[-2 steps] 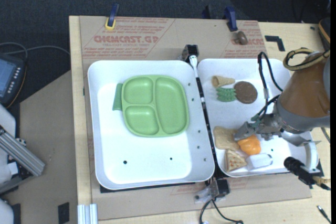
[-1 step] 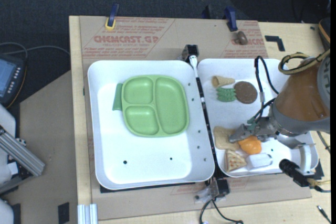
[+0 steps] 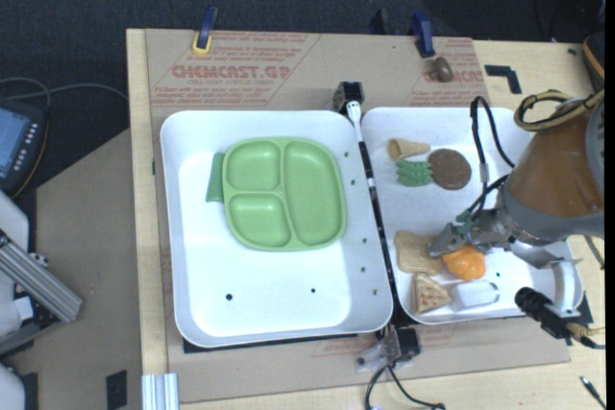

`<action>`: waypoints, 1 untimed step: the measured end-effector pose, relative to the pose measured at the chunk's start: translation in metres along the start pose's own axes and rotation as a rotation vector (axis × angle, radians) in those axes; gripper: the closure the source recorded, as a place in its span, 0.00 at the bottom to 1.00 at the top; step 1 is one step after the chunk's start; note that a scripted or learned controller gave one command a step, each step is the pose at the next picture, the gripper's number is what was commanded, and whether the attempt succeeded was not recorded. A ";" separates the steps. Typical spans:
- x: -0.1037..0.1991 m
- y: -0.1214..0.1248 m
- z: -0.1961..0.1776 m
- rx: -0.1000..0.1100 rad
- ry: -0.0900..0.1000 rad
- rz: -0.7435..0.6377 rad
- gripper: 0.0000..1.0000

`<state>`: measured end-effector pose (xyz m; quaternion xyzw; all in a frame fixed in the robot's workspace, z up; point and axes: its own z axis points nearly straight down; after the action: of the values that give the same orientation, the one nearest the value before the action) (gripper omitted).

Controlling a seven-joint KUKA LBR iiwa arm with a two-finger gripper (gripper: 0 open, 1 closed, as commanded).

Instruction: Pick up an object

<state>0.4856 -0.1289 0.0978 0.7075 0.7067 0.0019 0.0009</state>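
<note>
In the right bin (image 3: 500, 125) lie a tan cone (image 3: 408, 148), a green leafy piece (image 3: 415, 172), a brown round cookie (image 3: 449, 168), a slice of toast (image 3: 411, 251), an orange fruit (image 3: 466, 263), a pizza wedge (image 3: 430, 292) and a small white block (image 3: 476, 296). My gripper (image 3: 461, 238) hangs low over the front of this bin, right above the orange and beside the toast. The orange sits just under the gripper's tip, partly covered by it. I cannot tell whether it is touching the fruit.
A green divided plate (image 3: 283, 192) lies in the left bin (image 3: 192, 254), with a green flat piece (image 3: 213, 178) poking out at its left side. A black divider (image 3: 370, 197) separates the bins. Cables (image 3: 480, 134) loop over the right bin's back.
</note>
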 end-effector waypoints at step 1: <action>-0.005 0.004 -0.044 -0.001 -0.004 -0.001 1.00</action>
<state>0.4891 -0.1343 0.1416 0.7071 0.7071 0.0007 0.0026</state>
